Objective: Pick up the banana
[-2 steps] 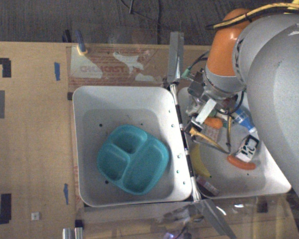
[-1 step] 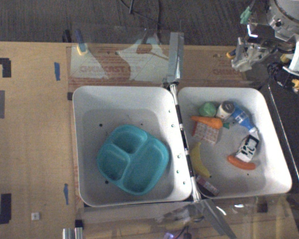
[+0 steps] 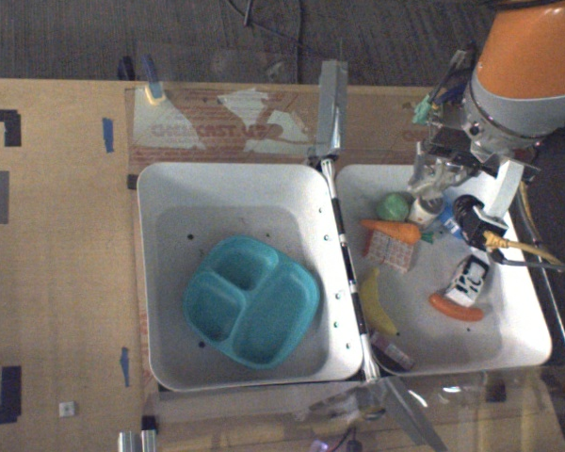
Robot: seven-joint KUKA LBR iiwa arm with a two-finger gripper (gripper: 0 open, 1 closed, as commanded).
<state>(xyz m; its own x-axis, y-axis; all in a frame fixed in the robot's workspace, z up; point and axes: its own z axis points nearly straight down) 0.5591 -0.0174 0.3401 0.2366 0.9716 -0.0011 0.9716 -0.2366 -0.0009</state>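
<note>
While the grey-and-orange arm [image 3: 523,73] leans over the right bin [image 3: 518,342], its gripper [image 3: 431,196] hangs near the green ball [image 3: 393,205]; whether the jaws are spread cannot be told. Untouched, the banana [image 3: 377,304] lies along the bin's left wall, below the carrot [image 3: 391,231].
</note>
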